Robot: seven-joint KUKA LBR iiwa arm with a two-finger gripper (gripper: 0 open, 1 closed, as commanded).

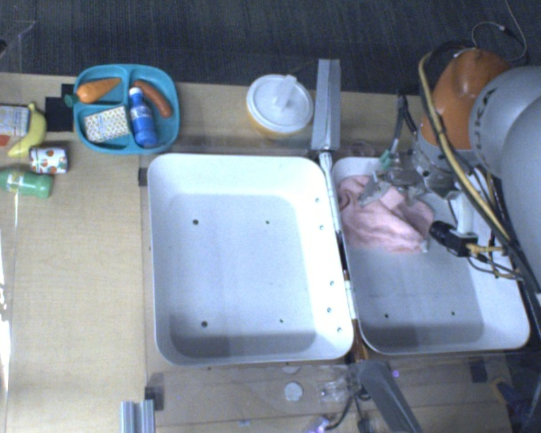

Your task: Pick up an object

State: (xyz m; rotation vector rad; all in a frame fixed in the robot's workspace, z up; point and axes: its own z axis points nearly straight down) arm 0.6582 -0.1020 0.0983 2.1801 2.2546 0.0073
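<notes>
The grey arm [514, 152] reached in from the right, its orange band [460, 84] high over the far corner of the right bin [433, 318]. The claw [388, 180] hung down at the back left of that bin, right over a crumpled pink cloth [383, 219], and its tip looked to be touching or pressing into the top of the cloth. Whether the claw was open or closed could not be told, since cables and wrist hardware crowded the spot. The pink cloth lay bunched against the bin's left wall, in the far half, and it rested on the bin floor.

The left bin [243, 260] sat just beside the right one, their walls touching along a metal divider bar [326, 106] that ran back toward the far edge of the bench [63, 296].

Behind the left bin stood a round white container with a lid [279, 104], near the divider bar. Further left on the bench sat a blue compartment tray [126, 106] holding a toy carrot [101, 88], a toy sausage [158, 100], a small blue bottle [142, 120] and a pale wafer-like piece [106, 124]. At the bench's left edge were a small carton [4, 120], a toy banana [29, 132], a small can lying on its side [48, 160] and a green bottle lying flat [18, 182], all well apart from the bins.
</notes>
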